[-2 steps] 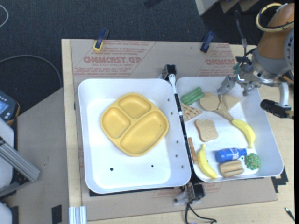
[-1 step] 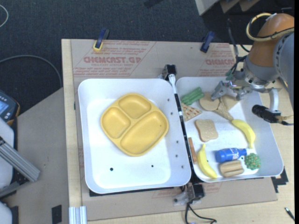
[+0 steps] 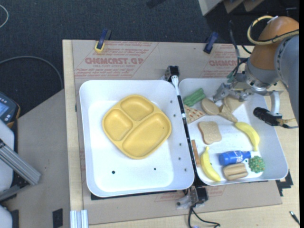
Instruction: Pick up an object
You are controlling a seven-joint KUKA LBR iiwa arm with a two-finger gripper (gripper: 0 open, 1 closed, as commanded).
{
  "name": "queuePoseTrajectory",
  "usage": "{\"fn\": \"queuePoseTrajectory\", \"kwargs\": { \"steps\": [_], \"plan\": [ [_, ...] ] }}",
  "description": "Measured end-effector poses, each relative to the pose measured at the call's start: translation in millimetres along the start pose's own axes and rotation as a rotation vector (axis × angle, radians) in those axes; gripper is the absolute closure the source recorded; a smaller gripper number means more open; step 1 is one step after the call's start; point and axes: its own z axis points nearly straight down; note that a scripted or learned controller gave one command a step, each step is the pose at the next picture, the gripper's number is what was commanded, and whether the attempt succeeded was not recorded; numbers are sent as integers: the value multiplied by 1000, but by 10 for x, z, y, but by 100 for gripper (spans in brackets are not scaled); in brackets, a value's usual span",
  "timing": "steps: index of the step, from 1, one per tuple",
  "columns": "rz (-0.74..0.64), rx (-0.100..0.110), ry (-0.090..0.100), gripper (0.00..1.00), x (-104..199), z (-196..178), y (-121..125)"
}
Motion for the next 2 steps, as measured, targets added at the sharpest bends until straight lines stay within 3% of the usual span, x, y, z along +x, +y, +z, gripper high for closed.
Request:
{"fn": "queuePoseTrajectory", "kwargs": {
  "steps": [1, 2],
  "plan": [
    [-1, -11, -5, 100, -14, -149, 26],
    [2, 2, 1, 100, -57, -603, -17]
  ]
}}
